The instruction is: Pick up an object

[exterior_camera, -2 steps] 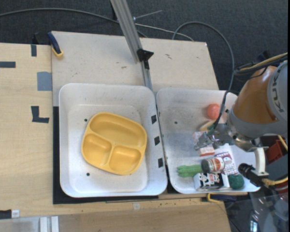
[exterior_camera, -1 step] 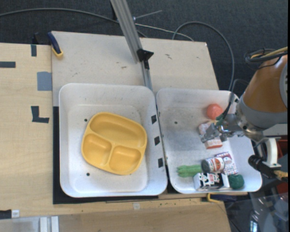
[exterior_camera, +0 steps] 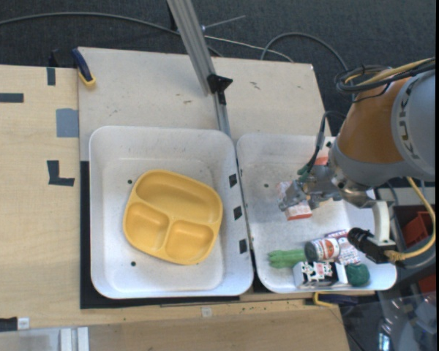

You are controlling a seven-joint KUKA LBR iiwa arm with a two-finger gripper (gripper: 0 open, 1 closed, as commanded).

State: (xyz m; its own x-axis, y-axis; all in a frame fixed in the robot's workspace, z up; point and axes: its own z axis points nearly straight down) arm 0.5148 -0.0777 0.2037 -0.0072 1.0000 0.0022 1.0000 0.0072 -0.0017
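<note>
Arm: grey KUKA with orange band, reaching in from the bench's right edge, wrist bent down over the right bin (exterior_camera: 278,159).
Claw: the claw (exterior_camera: 296,199) sits low in the middle of the right bin, right at a small red-and-white packet (exterior_camera: 300,210). Whether it is released or clenched I cannot tell; the wrist hides too much.
Packet: lies on the bin floor near the bin's centre, touching or just under the claw tip. Not visibly lifted.
Other candidates: along the right bin's near edge, a green piece (exterior_camera: 285,257), a small can with a red label (exterior_camera: 326,249), a black-and-white carton (exterior_camera: 318,272) and a dark green lump (exterior_camera: 358,274), crowded together toward the near right corner.
Left bin: the left bin (exterior_camera: 102,196) holds a yellow divided tray (exterior_camera: 173,216), roughly central, well apart from the arm.
Step, as I judge it: closing in on the packet; pick not yet confirmed.
Risk: a flat, thin packet gives little to pinch, so it could slide out or stay on the floor when the arm rises.
Risk: a press too hard may push the packet sideways instead of catching it.
Risk: loose cables (exterior_camera: 366,75) by the arm could snag on a lift.
</note>
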